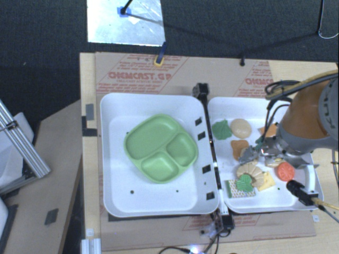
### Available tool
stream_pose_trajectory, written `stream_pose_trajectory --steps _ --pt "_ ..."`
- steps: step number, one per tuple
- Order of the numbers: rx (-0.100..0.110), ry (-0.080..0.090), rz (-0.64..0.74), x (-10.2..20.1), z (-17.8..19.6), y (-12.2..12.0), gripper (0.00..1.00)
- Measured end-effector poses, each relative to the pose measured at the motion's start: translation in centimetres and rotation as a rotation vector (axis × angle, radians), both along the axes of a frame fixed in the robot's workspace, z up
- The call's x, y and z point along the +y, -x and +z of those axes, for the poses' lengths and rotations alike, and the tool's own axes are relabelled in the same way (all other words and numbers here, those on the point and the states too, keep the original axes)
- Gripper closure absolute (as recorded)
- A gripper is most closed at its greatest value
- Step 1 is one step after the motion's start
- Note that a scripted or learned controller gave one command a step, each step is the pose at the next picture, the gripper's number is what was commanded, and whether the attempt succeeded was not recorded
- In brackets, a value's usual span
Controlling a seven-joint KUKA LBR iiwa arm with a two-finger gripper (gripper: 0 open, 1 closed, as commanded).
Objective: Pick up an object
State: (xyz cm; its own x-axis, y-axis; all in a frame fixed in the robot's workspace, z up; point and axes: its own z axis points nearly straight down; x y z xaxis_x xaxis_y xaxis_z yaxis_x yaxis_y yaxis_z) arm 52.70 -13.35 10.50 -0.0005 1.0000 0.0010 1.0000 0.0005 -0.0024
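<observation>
On a tan bench over dark carpet sit two white bins (114,115), the left holding a green divided tray (160,148), the right a cluster of small toy foods (249,176) lying just beneath the gripper (258,152), whose jaw state cannot be told.

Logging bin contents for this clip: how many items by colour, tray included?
Green: 3, tray, leafy piece, small piece
Beige/tan: 3
Orange: 1
Red: 1
Total: 8, though the pile by the hand may hide more.
</observation>
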Motion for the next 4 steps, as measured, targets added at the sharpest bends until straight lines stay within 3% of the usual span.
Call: stream_pose_trajectory --steps 1,2,4 --pt "-0.002 0.001 0.0 0.0 -2.2 0.0 0.0" --pt "-0.005 0.001 0.0 0.0 -1.0 -0.1 1.0" --pt "-0.01 0.003 0.004 -0.2 10.4 -1.6 1.0"
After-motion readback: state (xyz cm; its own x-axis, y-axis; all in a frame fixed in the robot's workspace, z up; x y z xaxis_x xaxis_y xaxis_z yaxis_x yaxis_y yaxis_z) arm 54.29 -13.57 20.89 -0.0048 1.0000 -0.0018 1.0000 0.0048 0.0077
